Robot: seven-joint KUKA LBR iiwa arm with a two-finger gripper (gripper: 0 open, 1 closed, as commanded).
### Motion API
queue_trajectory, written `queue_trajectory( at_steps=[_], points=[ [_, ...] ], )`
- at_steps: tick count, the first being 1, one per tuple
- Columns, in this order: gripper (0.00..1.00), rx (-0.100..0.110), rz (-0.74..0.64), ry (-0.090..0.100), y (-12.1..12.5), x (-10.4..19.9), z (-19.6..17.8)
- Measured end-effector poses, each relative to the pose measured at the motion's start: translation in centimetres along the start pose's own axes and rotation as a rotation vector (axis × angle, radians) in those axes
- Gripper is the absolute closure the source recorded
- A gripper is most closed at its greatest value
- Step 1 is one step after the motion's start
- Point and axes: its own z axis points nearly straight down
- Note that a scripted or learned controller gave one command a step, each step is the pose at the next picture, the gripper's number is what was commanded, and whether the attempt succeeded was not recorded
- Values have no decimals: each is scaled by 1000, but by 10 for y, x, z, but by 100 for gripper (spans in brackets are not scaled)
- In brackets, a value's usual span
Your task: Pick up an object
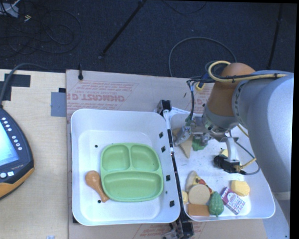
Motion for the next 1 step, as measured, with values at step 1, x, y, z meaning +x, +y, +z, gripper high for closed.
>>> queue_trajectory(
  at_steps=[1],
  points=[
    [0,-9,-2,0,2,13,-107]
  ],
)
